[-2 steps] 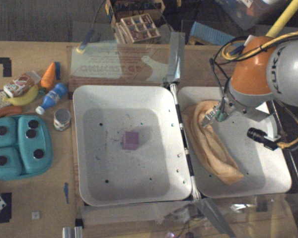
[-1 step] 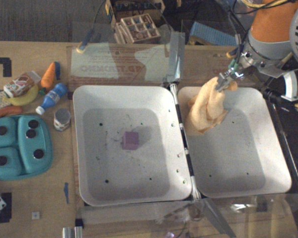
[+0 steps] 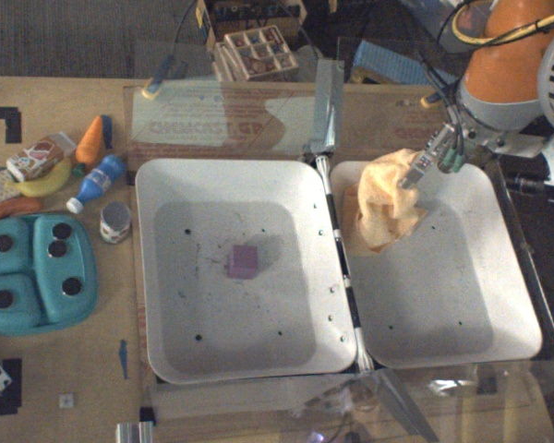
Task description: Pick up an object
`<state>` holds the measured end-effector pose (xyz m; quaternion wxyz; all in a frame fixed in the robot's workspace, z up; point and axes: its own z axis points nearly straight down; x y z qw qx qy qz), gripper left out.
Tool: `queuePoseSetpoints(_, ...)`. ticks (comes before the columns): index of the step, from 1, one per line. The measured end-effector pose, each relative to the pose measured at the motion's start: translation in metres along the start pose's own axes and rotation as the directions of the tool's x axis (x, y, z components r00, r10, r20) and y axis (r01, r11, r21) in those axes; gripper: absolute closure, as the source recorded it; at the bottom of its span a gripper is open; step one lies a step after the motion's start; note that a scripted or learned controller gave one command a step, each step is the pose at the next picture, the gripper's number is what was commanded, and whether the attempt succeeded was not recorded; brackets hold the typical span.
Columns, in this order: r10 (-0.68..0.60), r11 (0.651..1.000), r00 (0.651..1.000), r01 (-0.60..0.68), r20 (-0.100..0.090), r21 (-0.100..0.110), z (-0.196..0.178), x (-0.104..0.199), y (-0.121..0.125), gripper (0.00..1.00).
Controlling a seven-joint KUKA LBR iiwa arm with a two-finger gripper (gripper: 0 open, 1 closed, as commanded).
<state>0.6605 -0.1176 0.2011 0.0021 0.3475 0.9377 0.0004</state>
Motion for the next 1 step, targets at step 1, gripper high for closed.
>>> queuePoseSetpoints(1,0.370,0.929,0.929,-0.370,-0.001,0.002,-0.0250,0.0362,0.0036,1.00)
